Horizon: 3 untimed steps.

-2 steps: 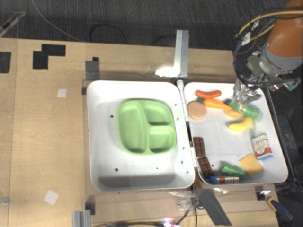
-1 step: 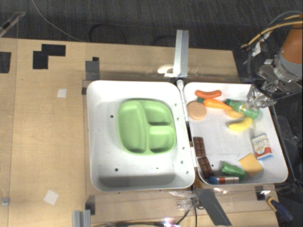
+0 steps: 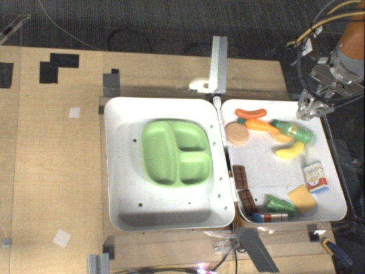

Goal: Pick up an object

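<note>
Right bin (image 3: 333, 170) crowded along far and near walls: sausage (image 3: 251, 113), carrot (image 3: 259, 126), green bottle (image 3: 292, 131), banana (image 3: 290, 149) far; chocolate bar (image 3: 242, 188), cheese wedge (image 3: 302, 198) near. Bare floor mid-bin. Left bin (image 3: 120, 153) taken up by green divided tray (image 3: 175, 152). Gripper (image 3: 308, 108) poised above far right corner, nothing visibly held; finger spread impossible to tell

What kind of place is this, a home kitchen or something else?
Most likely a robotics lab bench, not a kitchen. Two white bins sit fixed on a wooden bench, a robot arm's gripper hangs over the right bin's toy food, and the left bin holds a green divided tray.
</note>
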Each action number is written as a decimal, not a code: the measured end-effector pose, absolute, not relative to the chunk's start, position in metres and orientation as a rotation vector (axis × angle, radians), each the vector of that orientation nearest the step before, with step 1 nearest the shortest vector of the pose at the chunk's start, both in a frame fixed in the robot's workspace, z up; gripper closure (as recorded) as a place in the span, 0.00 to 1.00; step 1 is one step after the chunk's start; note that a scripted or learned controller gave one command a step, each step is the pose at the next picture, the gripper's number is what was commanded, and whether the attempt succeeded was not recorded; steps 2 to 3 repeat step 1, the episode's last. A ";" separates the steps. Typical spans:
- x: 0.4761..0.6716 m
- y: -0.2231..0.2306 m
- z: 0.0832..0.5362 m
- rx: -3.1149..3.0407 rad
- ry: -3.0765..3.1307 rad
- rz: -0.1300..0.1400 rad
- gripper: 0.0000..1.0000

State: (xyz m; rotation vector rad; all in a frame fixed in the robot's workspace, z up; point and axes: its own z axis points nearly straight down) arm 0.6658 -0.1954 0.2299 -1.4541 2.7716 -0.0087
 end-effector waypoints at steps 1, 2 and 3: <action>0.593 -0.206 0.229 -1.746 2.603 -0.008 1.00; 0.593 -0.206 0.229 -1.746 2.603 -0.008 1.00; 0.593 -0.206 0.229 -1.746 2.603 -0.008 1.00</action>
